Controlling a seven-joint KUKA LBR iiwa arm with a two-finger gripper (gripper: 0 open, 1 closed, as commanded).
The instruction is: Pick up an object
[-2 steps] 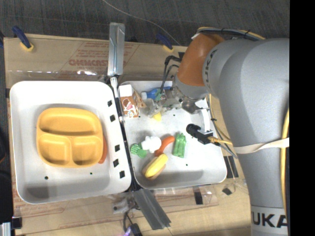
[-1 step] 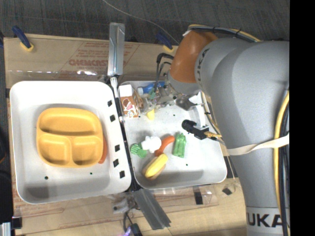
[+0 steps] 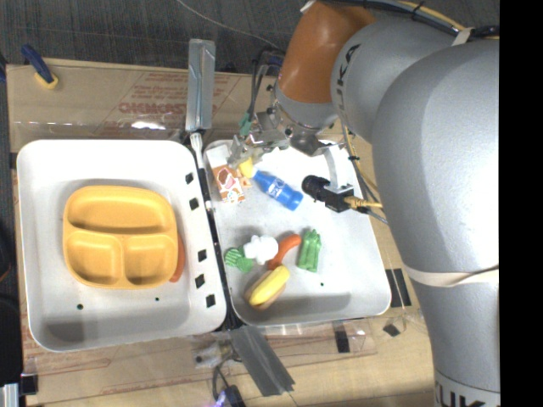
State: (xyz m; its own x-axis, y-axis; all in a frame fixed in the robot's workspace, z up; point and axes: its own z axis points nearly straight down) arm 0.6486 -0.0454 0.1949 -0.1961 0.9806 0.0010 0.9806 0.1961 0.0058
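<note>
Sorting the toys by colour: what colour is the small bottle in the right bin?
Blue. The bottle lies on the bin floor, clearest in the camera view.

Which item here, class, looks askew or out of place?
Nothing looks spilled or damaged. The orange divided tray sits slightly skewed in the left bin; the toys, including a blue bottle, lie scattered on their sides in the right bin.

This is a robotics lab bench, not a home. A large grey industrial arm with an orange band [image 3: 318, 49] reaches over two shallow white plastic bins [image 3: 34, 227] set side by side on a cardboard-covered benchtop [image 3: 110, 91]. Loose cables [image 3: 204, 15] trail beyond the bench's far edge, and metal brackets [image 3: 200, 83] clamp the bins' shared edge.
</note>
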